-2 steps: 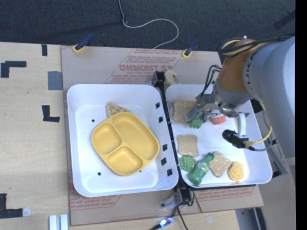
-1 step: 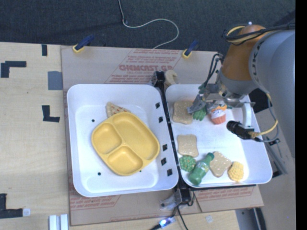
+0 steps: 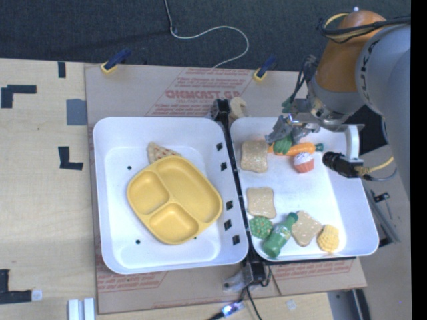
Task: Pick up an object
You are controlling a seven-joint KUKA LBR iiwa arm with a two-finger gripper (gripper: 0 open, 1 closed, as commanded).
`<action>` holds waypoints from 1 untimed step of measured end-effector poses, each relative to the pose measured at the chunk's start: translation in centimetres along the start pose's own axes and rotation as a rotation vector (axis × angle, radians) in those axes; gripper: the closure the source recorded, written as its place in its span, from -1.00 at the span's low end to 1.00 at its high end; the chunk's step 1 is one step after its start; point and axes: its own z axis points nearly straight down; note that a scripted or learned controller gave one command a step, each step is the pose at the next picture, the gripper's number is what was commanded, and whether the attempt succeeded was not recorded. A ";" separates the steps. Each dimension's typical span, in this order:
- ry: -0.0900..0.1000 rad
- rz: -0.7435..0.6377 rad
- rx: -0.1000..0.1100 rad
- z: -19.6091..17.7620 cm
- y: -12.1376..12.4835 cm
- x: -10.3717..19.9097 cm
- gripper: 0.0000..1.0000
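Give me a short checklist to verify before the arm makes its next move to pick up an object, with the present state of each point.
1. Claw is over the right bin, near its far edge: ok.
2. A target lies close under it: ok, a small green and orange toy sits just below.
3. Something is between the claw tips: cannot tell, the view is too small there.
4. Neighbours leave room: not ok, a toast slice and an orange and white toy sit close on either side.
5. Other pickable things remain: ok, green bottle and corn cob at the near edge.
6. Left bin holds the yellow divided tray: ok.
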 end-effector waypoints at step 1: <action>0.000 0.001 0.003 -2.8 0.1 0.1 1.00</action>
